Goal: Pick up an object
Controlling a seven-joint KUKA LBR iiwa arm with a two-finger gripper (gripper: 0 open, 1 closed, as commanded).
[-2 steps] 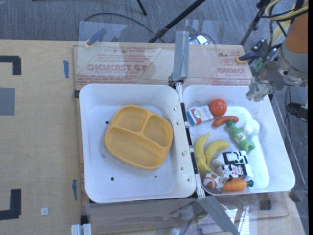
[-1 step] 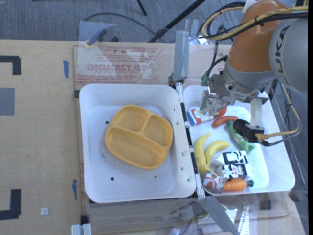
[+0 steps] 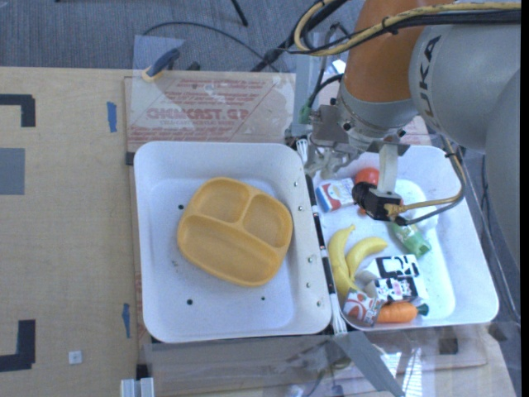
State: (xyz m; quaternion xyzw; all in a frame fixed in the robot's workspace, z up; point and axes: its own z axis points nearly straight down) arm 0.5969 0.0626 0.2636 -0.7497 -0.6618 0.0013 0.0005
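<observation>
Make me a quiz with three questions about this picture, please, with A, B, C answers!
1. Where does the yellow plate lie?
A. in the left bin
B. in the right bin
C. on the floor

2. How many bananas are there?
A. none
B. two
C. five

3. How does the plate lie?
A. face up
B. upside down
C. broken in two

Answers:
1. A, the plate rests flat in the left bin, apart from the toys.
2. B, two yellow bananas lie side by side in the right bin, near an orange carrot.
3. A, its three compartments face upward, whole.
</observation>
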